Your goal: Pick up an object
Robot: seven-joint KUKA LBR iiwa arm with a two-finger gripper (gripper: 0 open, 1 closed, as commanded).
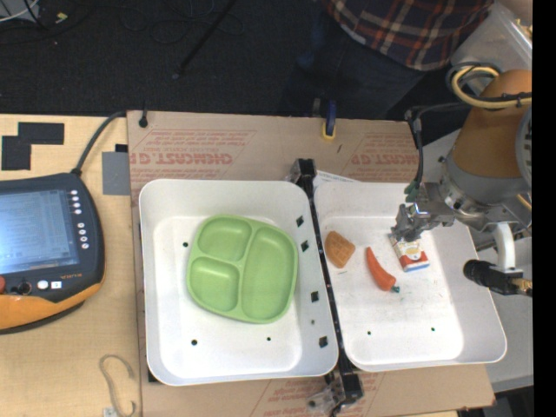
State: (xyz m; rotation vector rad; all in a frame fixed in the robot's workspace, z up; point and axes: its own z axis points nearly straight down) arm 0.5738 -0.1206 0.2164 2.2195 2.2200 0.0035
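Observation:
The right bin [434, 337] holds three objects. A brown bread-like piece [340, 250] lies near its left wall. A red-orange carrot-shaped toy [380, 269] lies in the middle. A small red, white and blue box [412, 256] sits just right of the carrot. My gripper [407, 231] hangs low over that small box, its metal tip right at the box's top edge. The left bin [165, 320] carries a green divided plate [242, 269].
A teach pendant [43, 246] lies on the bench at far left. A clamp strip [314, 268] joins the two bins. The arm's orange band and grey wrist [491, 155] fill the space over the right bin's far right corner.

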